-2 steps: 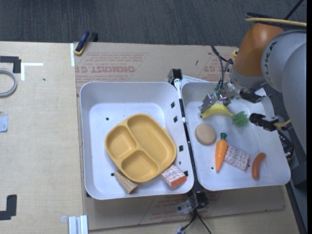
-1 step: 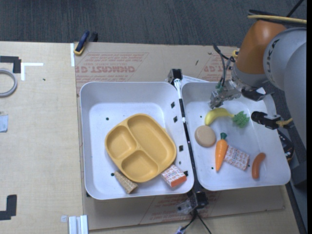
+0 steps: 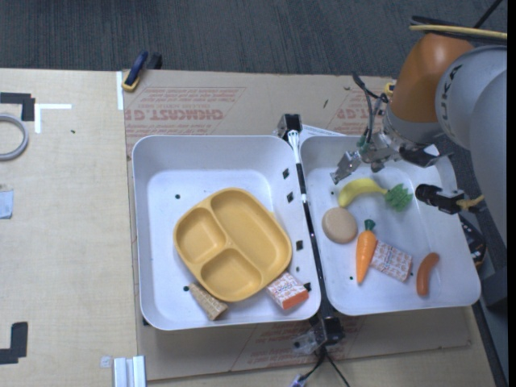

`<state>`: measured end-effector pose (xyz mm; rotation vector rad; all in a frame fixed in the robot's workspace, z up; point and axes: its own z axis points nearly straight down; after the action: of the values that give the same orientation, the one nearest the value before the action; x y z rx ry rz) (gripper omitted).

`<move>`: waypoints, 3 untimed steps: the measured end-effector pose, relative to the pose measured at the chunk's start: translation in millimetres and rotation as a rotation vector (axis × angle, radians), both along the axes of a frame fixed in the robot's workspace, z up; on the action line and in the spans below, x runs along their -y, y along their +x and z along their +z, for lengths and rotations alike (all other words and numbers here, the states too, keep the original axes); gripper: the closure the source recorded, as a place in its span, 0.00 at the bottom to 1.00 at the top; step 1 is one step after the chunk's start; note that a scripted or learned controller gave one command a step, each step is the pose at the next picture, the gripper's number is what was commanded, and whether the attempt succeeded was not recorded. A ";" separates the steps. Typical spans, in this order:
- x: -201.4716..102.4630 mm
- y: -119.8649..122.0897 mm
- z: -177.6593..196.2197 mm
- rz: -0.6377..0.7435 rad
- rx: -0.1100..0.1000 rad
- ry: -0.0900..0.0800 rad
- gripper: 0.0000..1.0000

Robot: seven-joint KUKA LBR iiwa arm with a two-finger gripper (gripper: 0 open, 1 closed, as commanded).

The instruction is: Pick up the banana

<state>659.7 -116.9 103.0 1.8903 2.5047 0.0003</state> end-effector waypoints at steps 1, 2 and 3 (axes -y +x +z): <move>-12.3 -50.7 -10.7 0.356 -0.003 0.001 0.00; -12.7 -11.8 -10.1 0.436 0.000 0.000 0.00; -18.3 -46.0 -10.4 0.439 -0.003 0.001 0.00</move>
<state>613.7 -98.6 92.6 1.3004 2.8592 -0.0001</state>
